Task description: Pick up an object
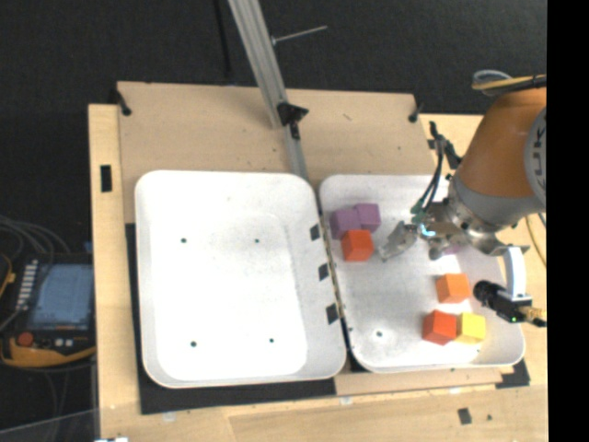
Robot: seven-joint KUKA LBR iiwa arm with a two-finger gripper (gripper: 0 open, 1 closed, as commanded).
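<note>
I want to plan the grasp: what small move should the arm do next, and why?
Probably ease the gripper left and down toward the orange block. It hangs just right of that block, which lies closest, touching the purple block in the right bin.

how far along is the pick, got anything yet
Done: the arm has reached over the right bin. In hand: nothing visible; the hand hangs beside the orange block and purple block. Left: gripping and lifting one.
</note>
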